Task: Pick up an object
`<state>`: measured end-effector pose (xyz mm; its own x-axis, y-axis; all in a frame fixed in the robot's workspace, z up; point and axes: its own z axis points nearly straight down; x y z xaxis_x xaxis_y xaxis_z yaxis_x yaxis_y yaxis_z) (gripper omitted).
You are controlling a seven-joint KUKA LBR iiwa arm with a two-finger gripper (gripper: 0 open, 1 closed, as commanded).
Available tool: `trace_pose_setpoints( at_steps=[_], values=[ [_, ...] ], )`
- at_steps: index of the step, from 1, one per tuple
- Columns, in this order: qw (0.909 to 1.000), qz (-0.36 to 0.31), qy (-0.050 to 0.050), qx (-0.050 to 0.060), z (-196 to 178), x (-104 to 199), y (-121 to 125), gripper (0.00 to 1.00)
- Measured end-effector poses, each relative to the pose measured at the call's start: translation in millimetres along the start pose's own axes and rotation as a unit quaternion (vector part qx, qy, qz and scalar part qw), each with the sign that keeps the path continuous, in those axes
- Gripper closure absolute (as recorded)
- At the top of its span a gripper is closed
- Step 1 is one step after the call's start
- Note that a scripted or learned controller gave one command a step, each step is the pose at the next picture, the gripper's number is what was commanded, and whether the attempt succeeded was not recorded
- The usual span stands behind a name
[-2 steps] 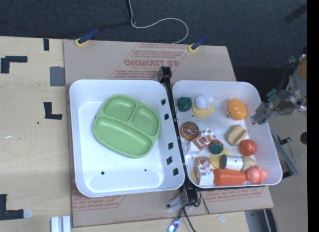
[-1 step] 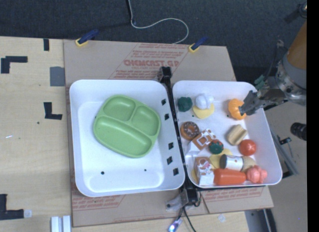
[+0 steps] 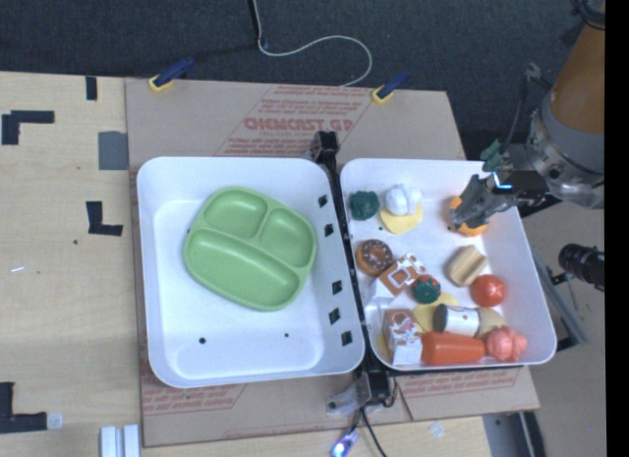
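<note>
orange toy (image 3: pixel 470 221) (half-hidden) — under gripper (image 3: pixel 476 207)

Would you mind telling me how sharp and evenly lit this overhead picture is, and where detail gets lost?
Camera view: light is even and soft, with faint shadows along the walls of the left bin; the green plate is fairly crisp; the small toys in the right bin are soft and hard to identify; the dark claw blurs into the orange object beneath it; the arm is cropped at the frame's right.

At the right edge of the frame, the arm (image 3: pixel 580 101) shows a broad orange band over a rounded grey wrist section. Below it sits a paler grey ring. The tool (image 3: pixel 479 204) at its end is dark, nearly black, blocky in shape, with a small bright bluish-white spot on top.
</note>
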<state>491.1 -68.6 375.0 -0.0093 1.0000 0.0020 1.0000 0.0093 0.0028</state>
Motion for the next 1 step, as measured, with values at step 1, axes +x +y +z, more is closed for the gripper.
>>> trace_pose_setpoints(
  at_steps=[1],
  values=[
    [1.0, 0.004, -0.001, 0.006, 74.2, 8.8, -8.7, 1.0]
  ],
)
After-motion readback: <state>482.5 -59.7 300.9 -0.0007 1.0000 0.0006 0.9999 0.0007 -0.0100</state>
